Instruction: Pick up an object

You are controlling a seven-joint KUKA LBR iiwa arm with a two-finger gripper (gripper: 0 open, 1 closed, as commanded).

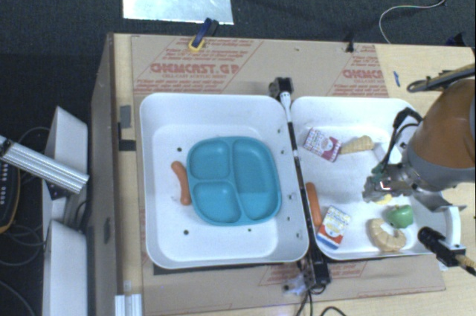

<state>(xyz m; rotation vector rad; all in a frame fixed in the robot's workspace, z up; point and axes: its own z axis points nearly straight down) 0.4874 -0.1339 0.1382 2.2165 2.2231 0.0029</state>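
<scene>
1. Two shallow white bins sit side by side on the bench [245,58], whose bare top is brown board with red lettering along its far edge.
2. At the left is the left bin [160,158]. A blue divided plate [233,180] lies in its middle, three compartments showing. An orange sausage [181,183] lies just beside the plate's left rim, roughly parallel to the bin's left wall.
3. Along the seam between the bins, a second orange sausage [314,204] lies against the left wall of the right bin [349,108], towards its near edge.
4. Just right of that sausage, at the right bin's near edge, a small carton [333,225] with red and blue print lies tilted.
5. Towards the right bin's far left part lies a pink and white carton [322,143], and a pale, elongated piece [356,145] lies just beside it on the right.
6. Near the near right corner of the right bin a pale, curved pastry-like piece [387,236] lies, with a green round object [401,215] touching or just beside it on its far right side.
7. The gripper [381,186] hangs over the right part of the right bin, just beyond the green object, below the arm's orange band [446,129]. Whether its jaws are wide or narrow cannot be told, and nothing is seen held.
</scene>
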